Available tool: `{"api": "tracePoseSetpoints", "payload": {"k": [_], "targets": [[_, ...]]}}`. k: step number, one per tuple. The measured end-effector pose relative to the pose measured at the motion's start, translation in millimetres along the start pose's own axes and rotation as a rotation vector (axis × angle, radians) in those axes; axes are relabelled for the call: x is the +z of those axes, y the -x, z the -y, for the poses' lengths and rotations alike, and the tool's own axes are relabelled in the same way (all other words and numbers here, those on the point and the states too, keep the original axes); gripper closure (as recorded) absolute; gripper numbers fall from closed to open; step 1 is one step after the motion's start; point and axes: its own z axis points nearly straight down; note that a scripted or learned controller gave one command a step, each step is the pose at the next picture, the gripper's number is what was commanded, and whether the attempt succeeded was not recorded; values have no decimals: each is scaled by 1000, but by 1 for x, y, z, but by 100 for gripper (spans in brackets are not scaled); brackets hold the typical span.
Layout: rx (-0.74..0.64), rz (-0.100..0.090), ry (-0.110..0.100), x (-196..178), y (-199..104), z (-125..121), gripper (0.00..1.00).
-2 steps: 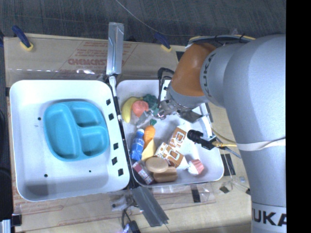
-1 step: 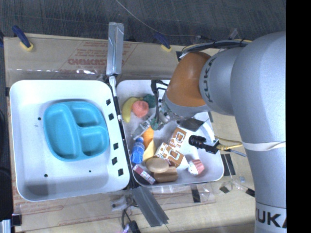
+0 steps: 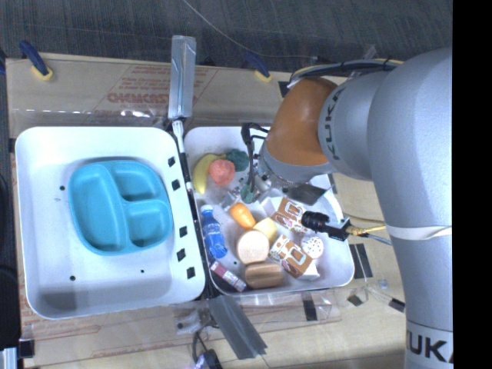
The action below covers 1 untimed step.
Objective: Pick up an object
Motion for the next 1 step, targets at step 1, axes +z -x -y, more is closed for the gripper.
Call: {"api": "tracePoseSetpoints", "payload": {"k": [1], "targets": [[180,3,5,-93,1,-94,100]]}}
